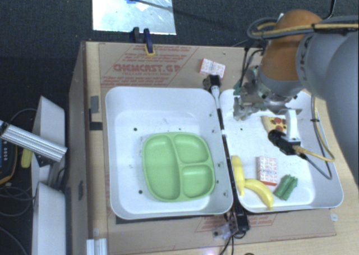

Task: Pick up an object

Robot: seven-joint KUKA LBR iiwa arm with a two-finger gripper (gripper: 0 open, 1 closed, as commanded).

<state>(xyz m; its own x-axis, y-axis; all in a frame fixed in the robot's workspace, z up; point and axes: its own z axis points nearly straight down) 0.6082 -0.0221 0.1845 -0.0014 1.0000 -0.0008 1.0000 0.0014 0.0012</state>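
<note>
My gripper (pixel 242 110) hangs over the back left part of the right bin (pixel 331 192), close to the divider; nothing shows between its fingers. A pizza slice (pixel 275 122) lies just right of it, partly behind the wrist. Toward the front of the same bin lie a yellow banana (pixel 250 181), a red and white packet (pixel 267 169) and a green object (pixel 285 186). The left bin (pixel 120 113) holds a green divided plate (pixel 178 165).
The grey arm (pixel 314 51) with its orange band covers the back right of the right bin. A small printed card (pixel 212 68) lies on the cardboard behind the bins. A grey rail (pixel 33 141) sticks in from the left.
</note>
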